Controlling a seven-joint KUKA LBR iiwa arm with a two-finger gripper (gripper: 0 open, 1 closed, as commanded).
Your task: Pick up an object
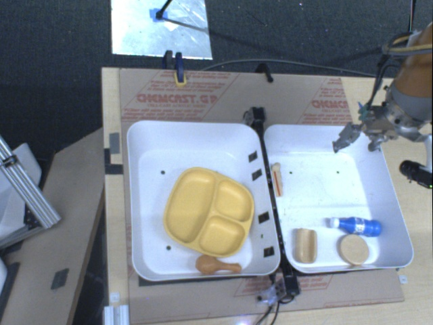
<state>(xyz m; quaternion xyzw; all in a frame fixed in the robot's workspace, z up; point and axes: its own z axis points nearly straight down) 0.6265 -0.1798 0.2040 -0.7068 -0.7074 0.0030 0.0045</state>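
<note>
Gripper point(357, 138) hovering over the far right corner of the right white bin point(396, 202), fingers spread apart and holding nothing.

Lying toward the near edge of that bin, well apart from the jaws, are a blue plastic bottle with a white cap point(356, 226), long axis running left to right, a round tan disc point(354, 249) just nearer, and a tan bread-like block point(305, 245) to its left; the bottle is looking like the closest candidate, sitting near-side and slightly left of the jaws.

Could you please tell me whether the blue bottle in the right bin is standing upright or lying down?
Lying down: the blue bottle rests lengthwise on the right bin floor, white cap pointing left.
</note>
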